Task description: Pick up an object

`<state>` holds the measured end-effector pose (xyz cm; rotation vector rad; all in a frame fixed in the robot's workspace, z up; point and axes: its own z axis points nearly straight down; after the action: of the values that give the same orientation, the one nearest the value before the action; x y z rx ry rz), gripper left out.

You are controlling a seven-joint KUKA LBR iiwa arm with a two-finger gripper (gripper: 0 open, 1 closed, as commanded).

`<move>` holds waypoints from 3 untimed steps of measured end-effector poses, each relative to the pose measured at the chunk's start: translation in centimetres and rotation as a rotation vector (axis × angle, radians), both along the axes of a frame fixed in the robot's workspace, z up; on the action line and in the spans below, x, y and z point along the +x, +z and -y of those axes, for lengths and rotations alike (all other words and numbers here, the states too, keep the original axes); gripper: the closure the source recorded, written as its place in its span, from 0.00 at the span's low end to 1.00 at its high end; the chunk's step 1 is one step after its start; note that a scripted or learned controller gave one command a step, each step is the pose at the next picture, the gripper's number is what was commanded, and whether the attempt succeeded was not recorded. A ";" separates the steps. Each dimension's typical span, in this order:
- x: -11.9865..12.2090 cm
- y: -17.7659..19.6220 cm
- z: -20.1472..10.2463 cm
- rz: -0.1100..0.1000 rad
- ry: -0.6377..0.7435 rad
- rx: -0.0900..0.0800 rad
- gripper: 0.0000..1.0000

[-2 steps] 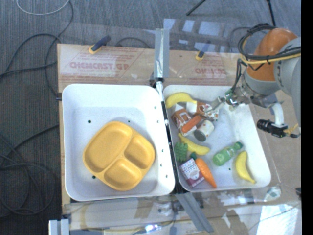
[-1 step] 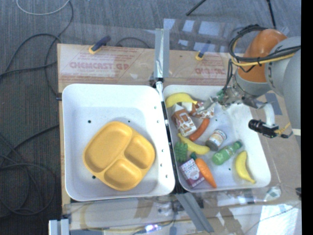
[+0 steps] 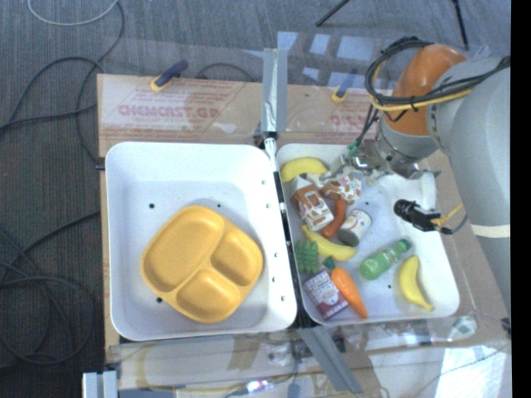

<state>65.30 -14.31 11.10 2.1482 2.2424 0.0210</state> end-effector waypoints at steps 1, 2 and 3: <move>0.2 1.0 -0.2 0.004 0.002 -0.001 1.00; 0.2 1.6 -0.2 0.001 0.003 -0.001 1.00; 0.2 1.7 -0.2 0.002 0.003 -0.002 0.00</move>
<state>65.48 -14.11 12.76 2.1429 2.2441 0.0205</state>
